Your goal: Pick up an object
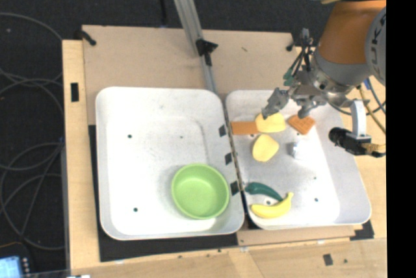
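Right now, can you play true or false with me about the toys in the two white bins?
1. The green bowl sits in the left bin. True.
2. The banana lies in the left bin. False: it lies at the near edge of the right bin.
3. The gripper hangs over the right bin. True.
4. The green bowl has a yellow toy in it. False: nothing shows inside it.
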